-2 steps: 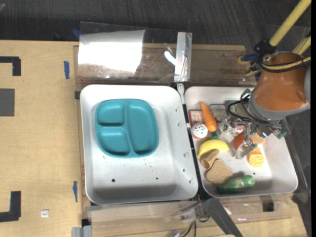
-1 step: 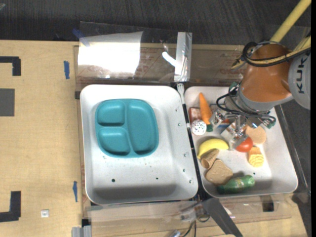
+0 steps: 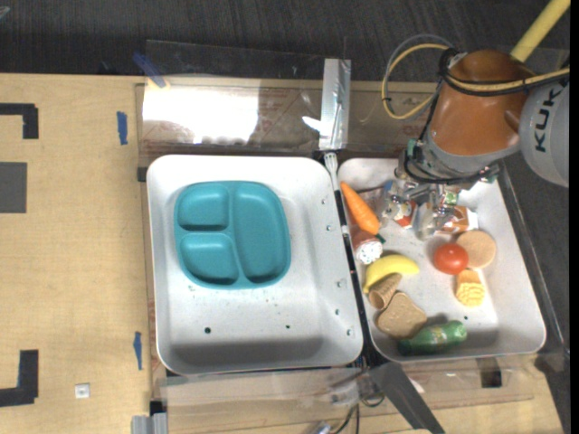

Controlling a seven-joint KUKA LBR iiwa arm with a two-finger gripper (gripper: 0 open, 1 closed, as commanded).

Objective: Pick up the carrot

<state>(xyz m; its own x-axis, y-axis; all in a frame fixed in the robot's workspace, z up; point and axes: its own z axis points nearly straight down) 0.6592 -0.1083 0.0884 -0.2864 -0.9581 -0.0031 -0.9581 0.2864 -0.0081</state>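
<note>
The left bin (image 3: 244, 333) is the broadest thing under me, and it carries a teal divided plate (image 3: 232, 232) lying flat in its upper half. The right bin (image 3: 511, 319) sits edge to edge with it and holds the food. My arm (image 3: 479, 98) reaches in from the right, its orange band above the wrist, over the top of that right bin. My gripper (image 3: 422, 213) hangs over the bin's upper middle, fingers pointing down and spread a little, with nothing between them that I can see. The carrot (image 3: 360, 207) lies slantwise by the bin's upper left wall, just left of my gripper and apart from it. Below it come a banana (image 3: 393, 268), a slice of bread (image 3: 401, 315) and a green cucumber (image 3: 433, 335) near the bottom edge. A tomato (image 3: 450, 258) sits right of centre.
</note>
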